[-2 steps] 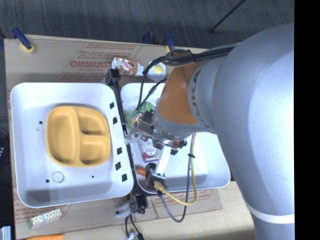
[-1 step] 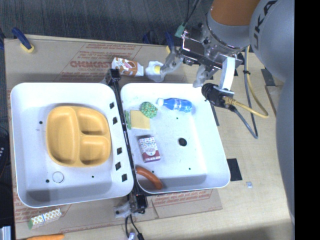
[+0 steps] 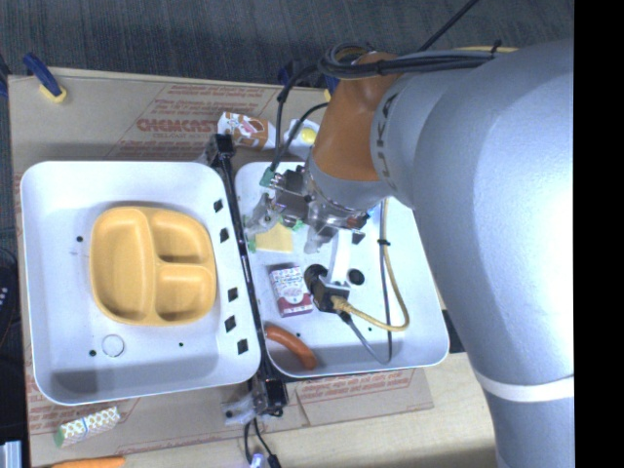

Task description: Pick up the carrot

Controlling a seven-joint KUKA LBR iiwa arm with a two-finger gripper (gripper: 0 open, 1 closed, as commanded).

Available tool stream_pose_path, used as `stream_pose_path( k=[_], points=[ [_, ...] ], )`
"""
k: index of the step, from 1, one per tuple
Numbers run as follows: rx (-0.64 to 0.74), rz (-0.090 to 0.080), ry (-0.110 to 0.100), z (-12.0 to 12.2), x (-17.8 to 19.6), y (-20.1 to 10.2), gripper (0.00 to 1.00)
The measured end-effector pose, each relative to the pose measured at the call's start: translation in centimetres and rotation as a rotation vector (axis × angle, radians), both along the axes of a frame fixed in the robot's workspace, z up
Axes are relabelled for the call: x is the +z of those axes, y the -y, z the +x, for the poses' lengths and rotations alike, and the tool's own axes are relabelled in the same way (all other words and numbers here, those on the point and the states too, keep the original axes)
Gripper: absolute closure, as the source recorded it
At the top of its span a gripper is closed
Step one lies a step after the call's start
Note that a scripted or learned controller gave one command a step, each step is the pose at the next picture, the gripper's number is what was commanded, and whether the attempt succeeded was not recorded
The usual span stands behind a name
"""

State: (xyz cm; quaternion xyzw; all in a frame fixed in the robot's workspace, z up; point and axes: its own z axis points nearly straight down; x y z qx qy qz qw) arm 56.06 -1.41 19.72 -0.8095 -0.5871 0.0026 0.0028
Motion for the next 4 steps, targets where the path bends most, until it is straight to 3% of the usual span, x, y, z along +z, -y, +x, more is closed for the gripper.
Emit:
stream_pose_path(
  k=[1, 2, 3, 4],
  points=[
    [0.217, 0.000, 0.005, 3.5, -0.6, -0.5, 0.00],
    [0.222, 0.000, 0.002, 3.5, 0.4, -0.6, 1.00],
    [0.306, 0.001, 0.003, -1.3, 4.3, 1.4, 1.00],
    [0.137, 0.001, 0.001, -8.5, -0.6, -1.7, 1.00]
  ],
)
